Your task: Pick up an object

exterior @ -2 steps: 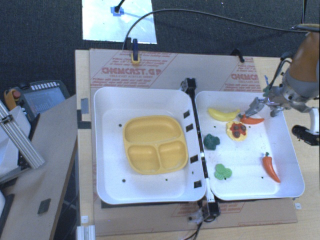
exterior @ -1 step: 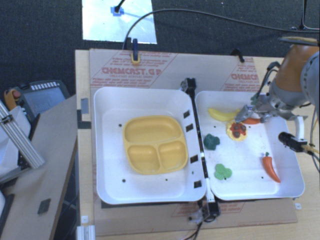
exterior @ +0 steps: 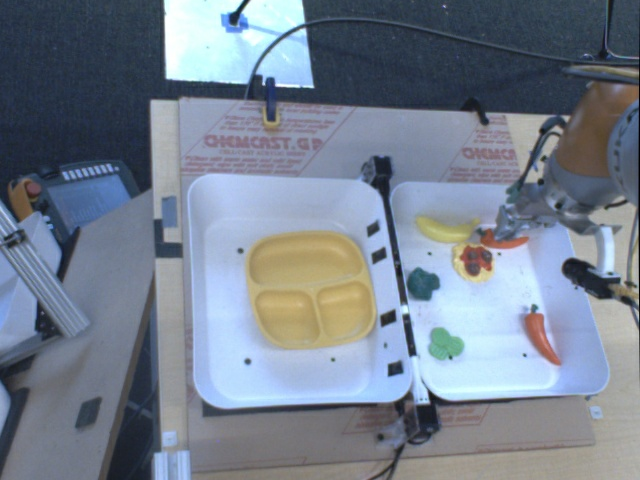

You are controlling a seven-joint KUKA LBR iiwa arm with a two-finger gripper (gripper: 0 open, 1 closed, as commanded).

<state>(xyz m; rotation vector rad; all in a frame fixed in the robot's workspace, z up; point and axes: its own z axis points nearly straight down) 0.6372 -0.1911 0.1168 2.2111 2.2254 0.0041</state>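
Two white bins were seen side by side on the surface [exterior: 300,128]. In the left bin [exterior: 215,368] a yellow tray [exterior: 305,288] with three parts was laid. In the right bin [exterior: 580,368] some toy foods were spread out: a banana [exterior: 445,229] near the top, a small pizza [exterior: 474,262] just below it, a dark green broccoli [exterior: 423,283] to its left, a light green leaf [exterior: 446,345] lower down, and a carrot [exterior: 541,335] well apart on the right.

The arm [exterior: 590,158] was reached in from the right, and the claw [exterior: 512,222] was held low over the top of the right bin. A red thing [exterior: 505,238], maybe a chili, was seen right at the claw's tip, between the banana and the pizza. It could not be told whether the claw was open or closed, or whether the red thing was gripped.

The step in hand was judged to be the grab itself, with the red thing as the one picked out. Nothing looked lifted yet.

For the next move, a firm squeeze on the red thing would be needed, and then a straight lift up. The banana and pizza lay close by, so they could be bumped. The red thing looked thin and flat, so it could easily be missed or slip out.
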